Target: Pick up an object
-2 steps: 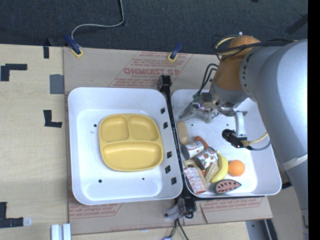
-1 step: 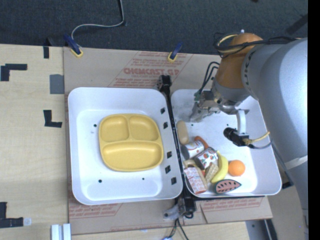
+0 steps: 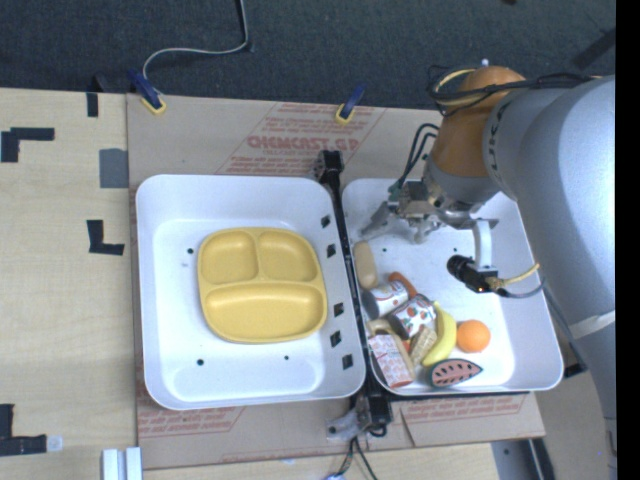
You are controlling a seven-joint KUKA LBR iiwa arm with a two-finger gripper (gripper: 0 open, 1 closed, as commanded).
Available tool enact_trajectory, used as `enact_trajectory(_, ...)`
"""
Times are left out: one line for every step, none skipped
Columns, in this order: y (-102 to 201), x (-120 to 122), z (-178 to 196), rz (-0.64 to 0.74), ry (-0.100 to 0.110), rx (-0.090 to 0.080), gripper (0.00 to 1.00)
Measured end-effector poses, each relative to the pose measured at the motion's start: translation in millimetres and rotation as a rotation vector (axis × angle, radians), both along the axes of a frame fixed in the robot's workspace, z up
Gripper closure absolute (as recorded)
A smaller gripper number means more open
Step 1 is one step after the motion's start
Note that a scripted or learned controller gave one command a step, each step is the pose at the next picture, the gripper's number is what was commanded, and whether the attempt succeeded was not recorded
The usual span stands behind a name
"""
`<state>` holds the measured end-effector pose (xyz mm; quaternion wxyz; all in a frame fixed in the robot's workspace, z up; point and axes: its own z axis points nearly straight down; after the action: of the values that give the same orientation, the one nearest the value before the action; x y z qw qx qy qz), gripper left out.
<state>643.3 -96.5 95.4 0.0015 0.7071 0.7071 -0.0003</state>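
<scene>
My gripper (image 3: 402, 226) hangs over the upper left part of the right bin (image 3: 530, 313). Its fingers are spread open, with nothing between them. Below it, along the bin's left side, lies a pile of toy food. It includes a beige cylinder (image 3: 366, 265), a small red and white can (image 3: 392, 296), a banana (image 3: 441, 336), an orange (image 3: 474, 336), a watermelon slice (image 3: 455, 373) and a red and white packet (image 3: 389, 358). The gripper is apart from all of them, a little above and to the right of the beige cylinder.
In the left bin (image 3: 165, 298) lies a yellow divided plate (image 3: 263, 283). A black divider (image 3: 340, 258) runs between the two bins. The grey arm with its orange band (image 3: 470, 133) covers the right bin's upper right. A black cable plug (image 3: 472, 271) hangs beside the wrist.
</scene>
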Motion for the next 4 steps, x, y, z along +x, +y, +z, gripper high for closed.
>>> enact_trajectory(0, 0, 9, 0.0, 0.001, 0.001, 1.0)
enact_trajectory(0, 0, 9, 0.0, 0.001, 0.001, 0.0)
enact_trajectory(2, 10, -10, 0.001, 0.001, 0.002, 0.0)
enact_trajectory(2, 11, 0, 0.002, -0.001, 0.001, 1.0)
